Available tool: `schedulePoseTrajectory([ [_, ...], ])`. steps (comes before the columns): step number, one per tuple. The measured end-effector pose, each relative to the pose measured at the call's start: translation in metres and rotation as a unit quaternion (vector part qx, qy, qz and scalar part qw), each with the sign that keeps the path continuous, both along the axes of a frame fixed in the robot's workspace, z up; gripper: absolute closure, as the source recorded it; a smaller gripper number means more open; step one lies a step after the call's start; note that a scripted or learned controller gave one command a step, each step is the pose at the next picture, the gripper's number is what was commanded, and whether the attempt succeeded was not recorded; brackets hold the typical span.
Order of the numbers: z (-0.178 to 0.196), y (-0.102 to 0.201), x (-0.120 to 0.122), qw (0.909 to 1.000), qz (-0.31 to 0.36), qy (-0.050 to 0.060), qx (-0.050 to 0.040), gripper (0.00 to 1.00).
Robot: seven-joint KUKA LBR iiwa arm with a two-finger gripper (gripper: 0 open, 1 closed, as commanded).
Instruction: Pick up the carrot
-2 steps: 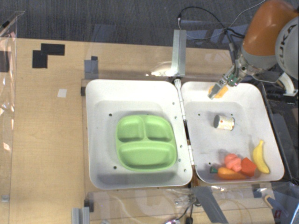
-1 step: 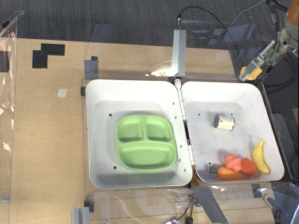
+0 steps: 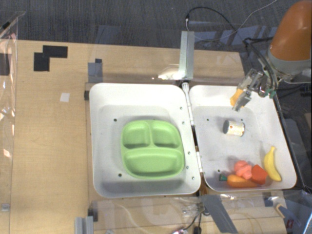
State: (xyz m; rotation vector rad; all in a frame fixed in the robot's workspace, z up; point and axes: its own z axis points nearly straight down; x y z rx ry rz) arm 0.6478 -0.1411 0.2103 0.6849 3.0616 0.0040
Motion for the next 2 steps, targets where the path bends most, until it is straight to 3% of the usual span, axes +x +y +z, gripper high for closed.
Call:
schedulePoseTrajectory([
  [1,0.021,0.117,0.008,0.9997,-0.025,-0.001,0.0002,1.00],
  [2,0.080,0.115,-0.018,0.9986,0.054,-0.001,-0.0005,1.00],
])
